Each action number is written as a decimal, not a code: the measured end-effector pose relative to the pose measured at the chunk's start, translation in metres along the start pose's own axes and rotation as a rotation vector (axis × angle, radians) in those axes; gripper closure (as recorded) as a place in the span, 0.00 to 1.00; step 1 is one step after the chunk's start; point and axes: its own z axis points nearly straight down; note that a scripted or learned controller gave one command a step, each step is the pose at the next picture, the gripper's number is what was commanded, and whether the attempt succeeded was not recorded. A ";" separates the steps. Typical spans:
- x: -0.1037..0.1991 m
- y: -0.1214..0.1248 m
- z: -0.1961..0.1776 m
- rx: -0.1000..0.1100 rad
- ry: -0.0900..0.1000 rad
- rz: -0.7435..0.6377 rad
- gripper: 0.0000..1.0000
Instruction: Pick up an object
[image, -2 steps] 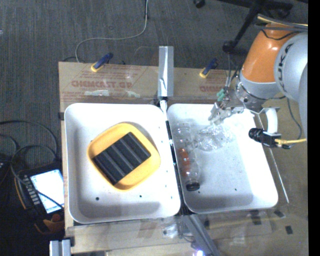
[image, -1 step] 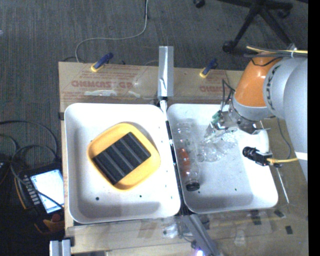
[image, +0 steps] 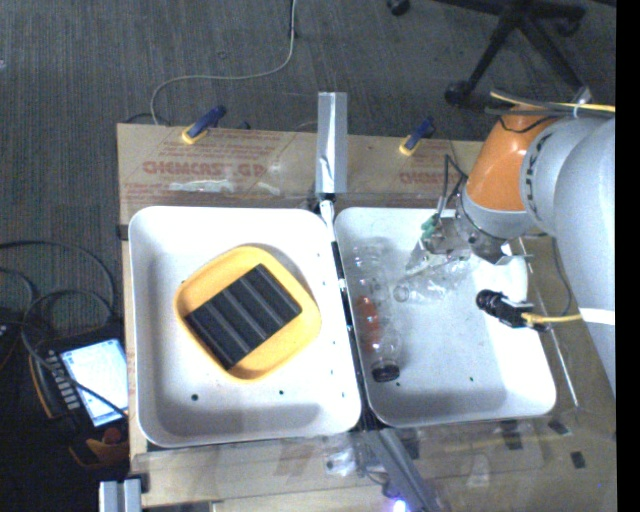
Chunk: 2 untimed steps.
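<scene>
Nearest: clear plastic bottle (image: 375, 320) lying along right bin's (image: 520, 395) left wall, dark cap toward camera. Gripper (image: 445, 240) above crumpled clear wrap (image: 435, 275); jaw state impossible to tell. Best descending squarely over bottle's body.

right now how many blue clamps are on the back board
2. One clamp sits behind the left bin, the other clamp behind the right bin. The arm may hide more.

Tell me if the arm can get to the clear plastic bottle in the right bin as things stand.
Probably yes. The clear plastic bottle lies uncovered along the right bin's left wall, and the end effector hangs over that bin. The wall beside it may crowd a grasp.
</scene>
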 end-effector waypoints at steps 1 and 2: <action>0.051 -0.054 -0.009 0.008 -0.002 -0.189 0.00; -0.002 0.038 0.003 -0.006 -0.005 -0.152 0.00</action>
